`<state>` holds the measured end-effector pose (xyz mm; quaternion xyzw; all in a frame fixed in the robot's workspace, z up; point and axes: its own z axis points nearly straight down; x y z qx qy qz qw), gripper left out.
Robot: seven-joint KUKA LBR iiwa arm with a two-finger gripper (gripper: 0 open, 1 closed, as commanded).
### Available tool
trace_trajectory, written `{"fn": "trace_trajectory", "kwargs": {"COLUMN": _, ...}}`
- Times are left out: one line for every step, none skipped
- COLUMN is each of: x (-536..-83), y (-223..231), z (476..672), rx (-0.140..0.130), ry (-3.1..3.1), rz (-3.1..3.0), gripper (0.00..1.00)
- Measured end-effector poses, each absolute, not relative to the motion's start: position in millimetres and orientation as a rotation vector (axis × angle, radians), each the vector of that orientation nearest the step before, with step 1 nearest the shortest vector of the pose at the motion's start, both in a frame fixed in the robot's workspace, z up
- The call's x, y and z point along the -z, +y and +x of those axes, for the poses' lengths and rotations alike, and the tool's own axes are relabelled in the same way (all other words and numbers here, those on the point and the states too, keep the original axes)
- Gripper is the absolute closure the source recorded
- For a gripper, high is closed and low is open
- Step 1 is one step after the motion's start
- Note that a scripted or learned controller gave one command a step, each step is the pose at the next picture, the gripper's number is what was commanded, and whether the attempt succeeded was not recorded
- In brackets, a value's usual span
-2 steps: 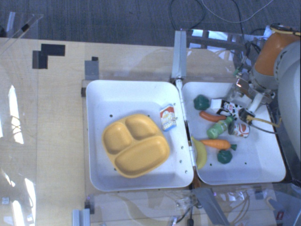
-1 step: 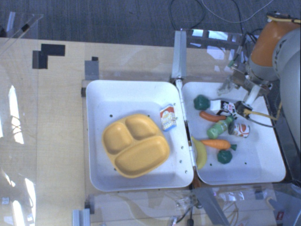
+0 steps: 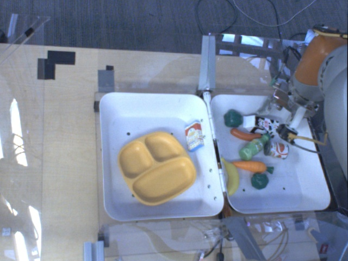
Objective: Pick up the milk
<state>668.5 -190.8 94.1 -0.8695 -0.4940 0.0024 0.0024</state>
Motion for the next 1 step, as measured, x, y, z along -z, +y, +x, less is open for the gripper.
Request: {"fn": "trace_trajectory", "kwargs": {"x": -139.3, "y": -186.4, "z": 670.9, "rx": 0.005, "ry": -1.577, "rz": -2.72, "gripper": 0.0}}
